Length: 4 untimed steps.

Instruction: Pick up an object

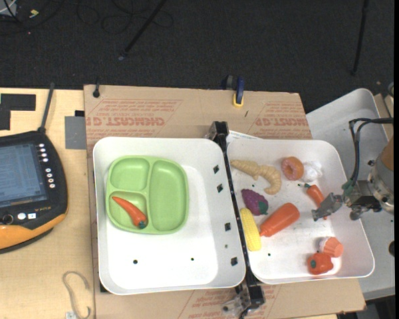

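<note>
My gripper hangs over the right side of the right bin, open, with nothing between its fingers. A small orange carrot piece lies just up and left of it. Below the gripper lie a red-orange tomato and a pink-orange piece. Further left in this bin are a large orange carrot, a yellow corn cob, purple grapes, a beige curved pastry, a doughnut and a white lump.
In the left bin a green divided plate holds a red chili pepper. A black ridge joins the two bins. A tablet-like pendant lies on the bench at far left.
</note>
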Each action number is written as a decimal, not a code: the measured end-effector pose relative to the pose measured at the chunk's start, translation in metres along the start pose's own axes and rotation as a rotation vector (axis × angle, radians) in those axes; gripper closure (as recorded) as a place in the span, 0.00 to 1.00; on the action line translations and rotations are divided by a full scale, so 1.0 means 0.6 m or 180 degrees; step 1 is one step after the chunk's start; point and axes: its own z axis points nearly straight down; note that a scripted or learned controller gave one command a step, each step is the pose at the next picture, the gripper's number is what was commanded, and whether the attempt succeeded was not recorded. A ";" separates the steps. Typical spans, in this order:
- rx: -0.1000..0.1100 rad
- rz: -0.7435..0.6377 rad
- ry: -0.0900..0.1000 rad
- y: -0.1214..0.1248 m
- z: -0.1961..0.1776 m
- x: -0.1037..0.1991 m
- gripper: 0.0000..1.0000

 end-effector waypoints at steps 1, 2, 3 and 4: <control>-0.0039 -0.0008 -0.0007 0.004 -0.012 0.000 0.00; -0.0028 -0.0016 -0.0002 0.001 0.093 0.008 0.00; -0.0036 -0.0015 -0.0004 0.003 0.181 0.012 0.00; -0.0033 0.0003 -0.0002 0.001 0.161 0.008 1.00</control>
